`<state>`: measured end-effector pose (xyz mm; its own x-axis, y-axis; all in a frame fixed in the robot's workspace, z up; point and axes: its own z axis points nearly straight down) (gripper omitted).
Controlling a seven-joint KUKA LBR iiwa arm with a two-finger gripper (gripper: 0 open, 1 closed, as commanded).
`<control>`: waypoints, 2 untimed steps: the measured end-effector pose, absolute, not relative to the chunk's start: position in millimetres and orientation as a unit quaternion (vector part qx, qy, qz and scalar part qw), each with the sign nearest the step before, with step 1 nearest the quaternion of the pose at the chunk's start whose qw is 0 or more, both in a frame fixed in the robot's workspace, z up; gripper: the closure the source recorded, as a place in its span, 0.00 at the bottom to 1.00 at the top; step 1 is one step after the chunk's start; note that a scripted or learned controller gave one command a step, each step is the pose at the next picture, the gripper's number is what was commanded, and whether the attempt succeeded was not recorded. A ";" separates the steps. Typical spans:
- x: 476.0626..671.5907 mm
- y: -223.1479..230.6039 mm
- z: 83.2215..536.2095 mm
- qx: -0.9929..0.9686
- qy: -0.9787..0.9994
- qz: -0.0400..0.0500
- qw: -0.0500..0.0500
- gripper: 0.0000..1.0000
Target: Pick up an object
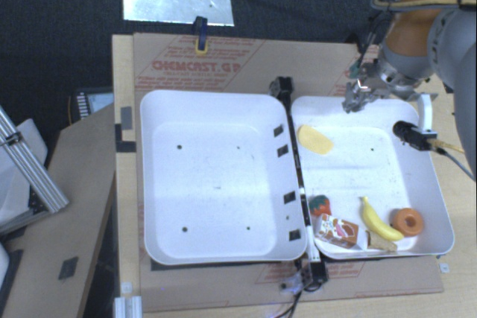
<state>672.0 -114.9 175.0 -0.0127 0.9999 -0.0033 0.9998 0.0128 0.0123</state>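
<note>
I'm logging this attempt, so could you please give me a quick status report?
Gripper above right bin's far edge, nothing between fingers. Yellow piece nearest; banana, orange ring, snack packet at near edge. Path clear.

White bins (pixel 216 104), yellow banana (pixel 376 220), orange ring (pixel 408 221), pale yellow piece (pixel 315 139)

The bench (pixel 127 182) is topped with a sheet of brown cardboard (pixel 223 59) printed in red lettering. Two shallow white bins sit directly on it, touching along their inner edges (black clips run down that seam): the left bin (pixel 156 234) and the right bin (pixel 436 194), side by side.
</note>
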 end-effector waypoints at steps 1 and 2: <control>672.9 -114.9 186.0 0.702 0.712 0.004 0.007 1.00; 674.0 -114.9 197.4 0.701 0.713 0.005 0.008 1.00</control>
